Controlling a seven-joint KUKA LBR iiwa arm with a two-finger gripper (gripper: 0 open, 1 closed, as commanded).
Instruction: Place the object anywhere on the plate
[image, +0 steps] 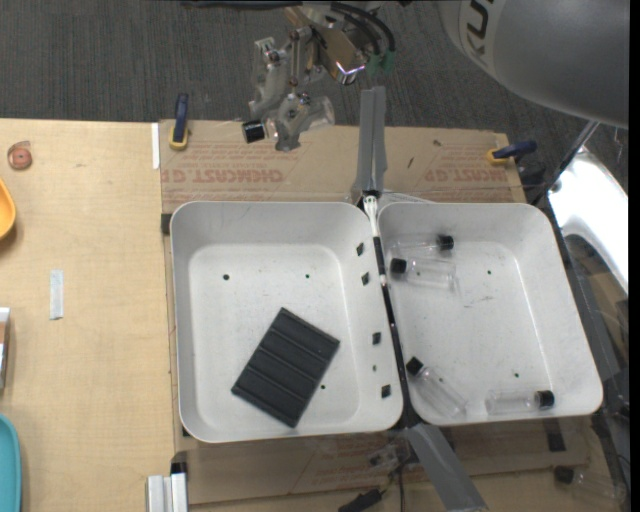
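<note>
Nearest us, the black ribbed plate (285, 367) lies flat toward 6 o'clock in the left bin (200, 300), top face open, which we judge makes for an easy drop. The clear vials (515, 403) lie scattered in the right bin (560, 300). Farthest, at 12 o'clock beyond the left bin, hangs the gripper (290, 105) with a small black-capped piece (253, 130) at its 8 o'clock, likely our object; we cannot tell whether the gripper is clenched or released.

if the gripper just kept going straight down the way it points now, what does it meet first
Probably the brown cardboard sheet behind the left bin, not the black ridged plate inside it. The gripper hangs high, so depth is hard to judge.
</note>
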